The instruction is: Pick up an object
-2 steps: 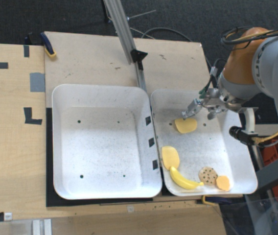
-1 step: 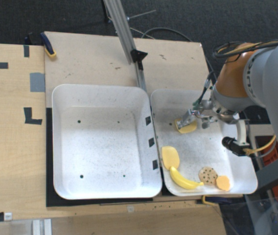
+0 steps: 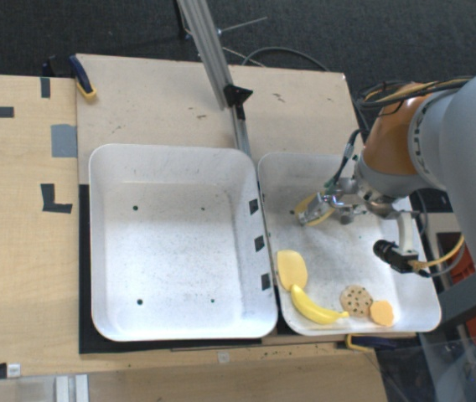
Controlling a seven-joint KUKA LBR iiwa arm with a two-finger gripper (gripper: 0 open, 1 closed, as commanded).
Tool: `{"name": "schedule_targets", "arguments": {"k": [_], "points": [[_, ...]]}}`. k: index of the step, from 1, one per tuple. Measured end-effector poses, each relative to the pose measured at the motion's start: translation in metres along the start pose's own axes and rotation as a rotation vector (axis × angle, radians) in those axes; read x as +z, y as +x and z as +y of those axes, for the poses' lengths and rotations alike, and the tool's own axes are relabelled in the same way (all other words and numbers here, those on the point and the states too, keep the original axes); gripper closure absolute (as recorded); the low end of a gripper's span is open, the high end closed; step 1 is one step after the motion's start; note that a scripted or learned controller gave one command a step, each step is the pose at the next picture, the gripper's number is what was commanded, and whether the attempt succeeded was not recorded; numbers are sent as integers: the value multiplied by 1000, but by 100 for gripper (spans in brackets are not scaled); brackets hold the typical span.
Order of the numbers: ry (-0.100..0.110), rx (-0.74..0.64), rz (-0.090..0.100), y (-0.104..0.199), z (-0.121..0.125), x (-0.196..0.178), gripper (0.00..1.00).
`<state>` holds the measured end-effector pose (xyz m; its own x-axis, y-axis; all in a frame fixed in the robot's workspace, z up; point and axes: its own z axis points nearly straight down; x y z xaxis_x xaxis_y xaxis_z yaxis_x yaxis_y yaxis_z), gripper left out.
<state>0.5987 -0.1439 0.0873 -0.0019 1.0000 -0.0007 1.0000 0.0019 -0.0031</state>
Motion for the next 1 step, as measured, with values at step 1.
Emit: {"name": "schedule_targets", "arguments": {"k": [1], "points": [[-1, -1, 0, 1, 0, -11, 100]]}}
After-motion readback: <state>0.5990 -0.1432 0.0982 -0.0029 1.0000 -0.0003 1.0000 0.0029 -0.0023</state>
